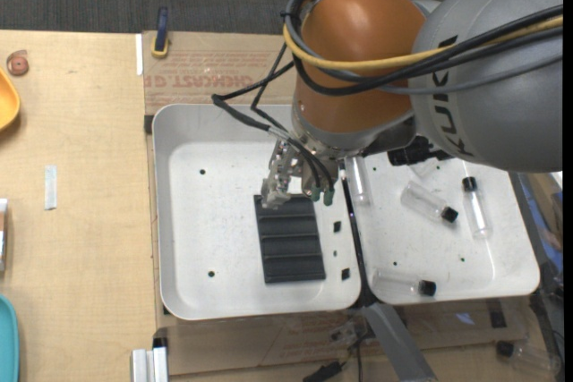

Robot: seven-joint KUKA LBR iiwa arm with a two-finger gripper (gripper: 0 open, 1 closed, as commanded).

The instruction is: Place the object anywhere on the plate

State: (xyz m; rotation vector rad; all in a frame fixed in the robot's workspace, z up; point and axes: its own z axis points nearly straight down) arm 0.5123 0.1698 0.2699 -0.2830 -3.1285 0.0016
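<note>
The jaws (288, 183) hang low over the left bin (179, 219), near the middle of the frame, just at the upper end of a dark ribbed plate (291, 244) lying flat on the bin floor. Whether they are apart or together I cannot tell, nor whether they carry anything. Clear tubes with black caps (430, 206) lie scattered in the right bin (501, 273), well apart from the plate. The orange band (358, 31) fills the upper middle of the frame.
</note>
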